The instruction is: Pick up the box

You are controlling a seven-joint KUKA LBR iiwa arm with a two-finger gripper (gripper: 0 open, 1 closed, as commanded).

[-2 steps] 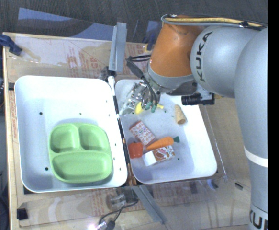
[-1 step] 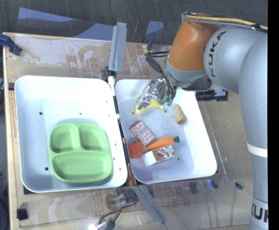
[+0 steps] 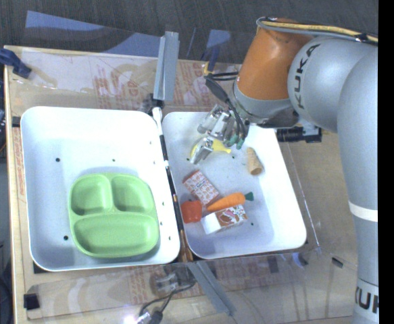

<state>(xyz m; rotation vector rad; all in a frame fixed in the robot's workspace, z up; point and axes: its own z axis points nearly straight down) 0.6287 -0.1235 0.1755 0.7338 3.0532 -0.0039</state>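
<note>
fingers of my gripper [image 3: 213, 135] hang over the far part of the right bin [image 3: 288, 229], just above a yellow banana-like piece [image 3: 202, 150]; whether they are apart or together i cannot tell. nearer the camera, well apart from them, lies the box [image 3: 201, 185], beside the carrot [image 3: 225, 201] and a white carton [image 3: 225, 219].

**Claw over right bin, box still down**

Claw [image 3: 217, 132] hovers over right bin [image 3: 288, 211], just above a yellow item [image 3: 202, 150]. Box [image 3: 200, 185] lies flat mid-bin, beside carrot [image 3: 225, 201], carton [image 3: 226, 218], red piece [image 3: 191, 211]. Cone [image 3: 253, 160] apart. Green tray [image 3: 113, 216] in left bin [image 3: 41, 181].
</note>
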